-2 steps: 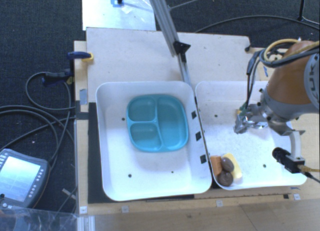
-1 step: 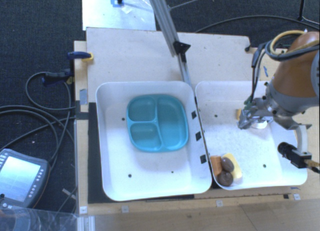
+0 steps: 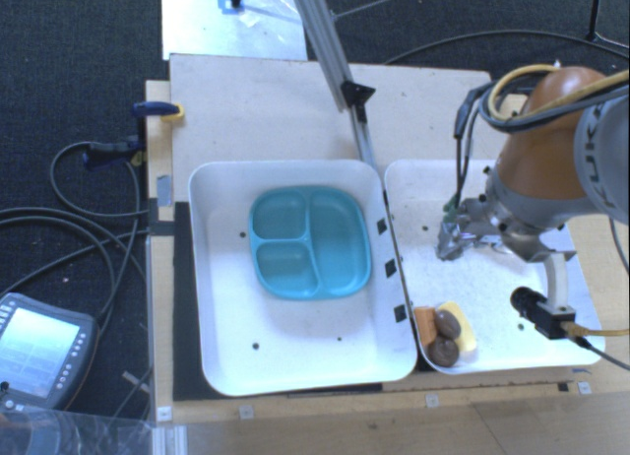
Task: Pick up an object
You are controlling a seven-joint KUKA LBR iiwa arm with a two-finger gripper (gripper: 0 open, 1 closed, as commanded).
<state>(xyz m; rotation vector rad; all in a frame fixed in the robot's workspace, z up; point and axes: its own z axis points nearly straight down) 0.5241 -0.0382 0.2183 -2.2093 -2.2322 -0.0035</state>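
Note:
My gripper (image 3: pixel 450 245) hangs over the middle of the right bin (image 3: pixel 418 187), pointing down and to the left, with nothing visible between its tips. Several small objects lie packed in that bin's front left corner: an orange piece (image 3: pixel 424 324), a yellow piece (image 3: pixel 462 329) and two brown rounded ones (image 3: pixel 448 323) (image 3: pixel 443 351). They lie below and slightly left of the gripper, well apart from it.
The left bin (image 3: pixel 221 345) holds a teal divided plate (image 3: pixel 308 241). A slanted metal pole (image 3: pixel 325 34) crosses above the gap between the bins. Cables and a black fitting (image 3: pixel 536 310) hang from the arm over the right bin. A teach pendant (image 3: pixel 34 345) lies on the floor at left.

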